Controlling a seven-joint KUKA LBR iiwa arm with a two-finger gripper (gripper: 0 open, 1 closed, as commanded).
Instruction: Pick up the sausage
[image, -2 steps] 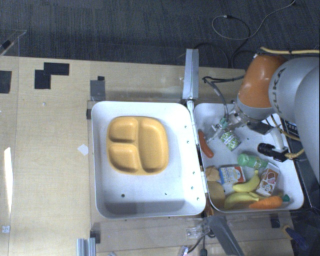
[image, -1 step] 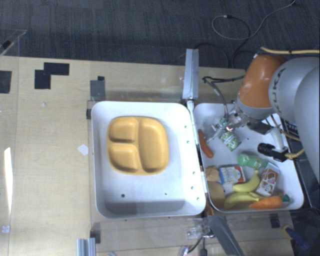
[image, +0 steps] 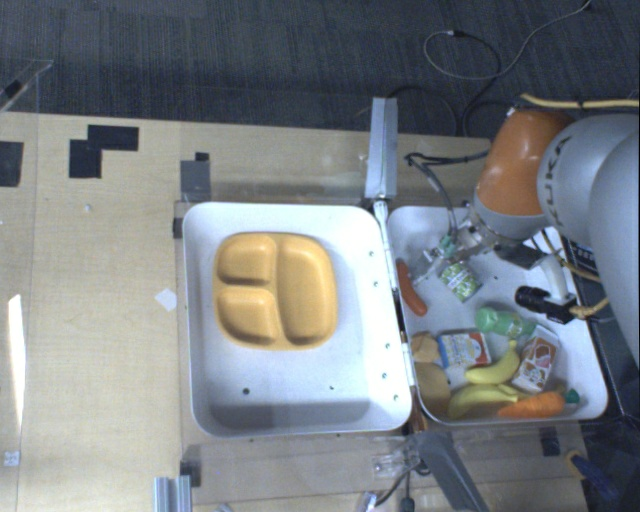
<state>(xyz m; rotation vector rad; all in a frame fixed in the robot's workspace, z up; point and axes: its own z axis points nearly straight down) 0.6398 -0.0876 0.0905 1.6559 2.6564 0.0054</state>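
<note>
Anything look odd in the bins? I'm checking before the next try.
Nothing looks spilled or broken. The sausage lies tilted against the right bin's left wall, apart from the food heaped at its lower end. The yellow tray sits square in the left bin. The tool hangs just right of the sausage.

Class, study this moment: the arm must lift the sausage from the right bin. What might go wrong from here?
1. The sausage lies against the right bin's left wall, so the gripper may strike that wall.
2. A green-labelled packet sits under the gripper, beside the sausage; it may get grabbed instead.
</note>
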